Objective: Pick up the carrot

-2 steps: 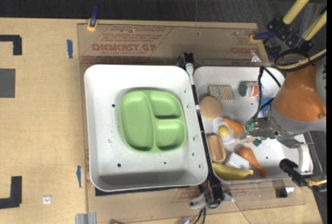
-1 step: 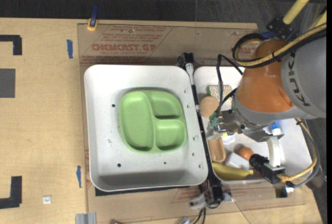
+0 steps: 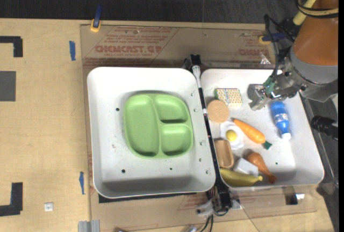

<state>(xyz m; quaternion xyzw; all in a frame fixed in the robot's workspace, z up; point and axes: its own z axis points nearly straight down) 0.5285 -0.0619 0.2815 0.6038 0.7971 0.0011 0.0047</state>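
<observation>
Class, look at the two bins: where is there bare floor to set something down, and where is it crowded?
Left bin: bare white floor all around the green divided plate. Right bin: bare patch at its right, below the blue bottle. Crowded along its left side, from cracker to carrot and banana.

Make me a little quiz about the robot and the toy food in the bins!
1. True or false: the carrot lies in the same bin as the green plate.
2. Which toy lies right beside the gripper? A. banana B. blue bottle C. fried egg
3. Fill in: the carrot's leafy green end points toward the bin's ____ side.

Key
1. False. The carrot is in the right bin; the plate is in the left bin.
2. B. The blue bottle lies just next to it; the banana and fried egg are further off.
3. Right.
</observation>
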